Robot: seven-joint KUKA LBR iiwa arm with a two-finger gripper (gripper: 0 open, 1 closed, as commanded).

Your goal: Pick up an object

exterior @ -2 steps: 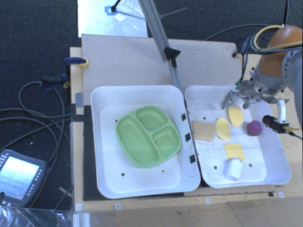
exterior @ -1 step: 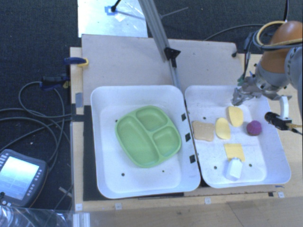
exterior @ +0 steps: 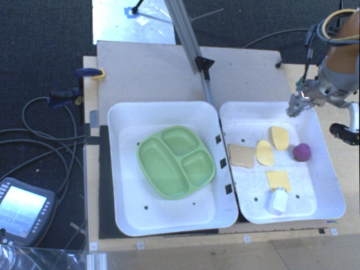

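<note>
Though its tips blur together, pincer [exterior: 295, 109] above the right bin's [exterior: 323, 204] far rim, grip state unreadable.

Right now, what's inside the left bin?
The left bin holds one green divided tray, its three compartments bare. The bin floor under the tray is covered, so whatever might lie beneath it can't be seen.

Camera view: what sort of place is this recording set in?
Probably a robotics lab bench: two white bins hold toy food and a green divided tray, a teach pendant lies nearby, and cables trail over dark carpet.
</note>
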